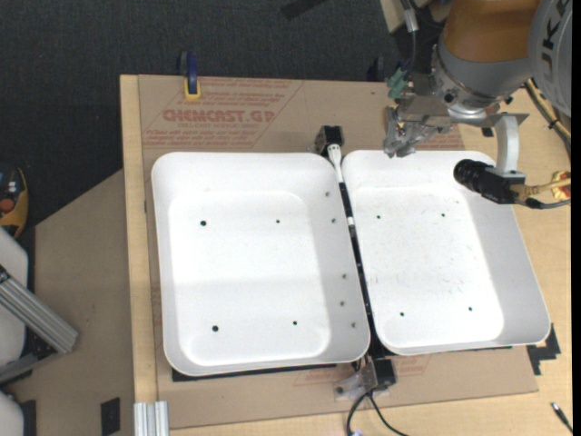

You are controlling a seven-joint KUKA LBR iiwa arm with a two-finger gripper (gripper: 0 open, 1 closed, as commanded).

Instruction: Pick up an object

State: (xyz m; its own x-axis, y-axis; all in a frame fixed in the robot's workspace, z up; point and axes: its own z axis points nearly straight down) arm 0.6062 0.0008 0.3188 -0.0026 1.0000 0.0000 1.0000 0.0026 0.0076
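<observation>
Object first, and I can't tell where it is. The right bin (436, 271), just below and in front of the end effector (398, 148), offers me a white floor with a few small dark dots. The left bin (245, 262), beyond the black clip (329, 140) from the end effector, looks the same. The end effector hangs over the right bin's far rim, near the corner by that clip. Open or closed, I can't tell, and I make out nothing in its grasp. My call: no blind plunge. I'd confirm a target, move out over the bin floor clear of the rim, descend straight, and check the grip before lifting. Further off, the table (227, 107) carries a blue clamp (190, 74).
</observation>
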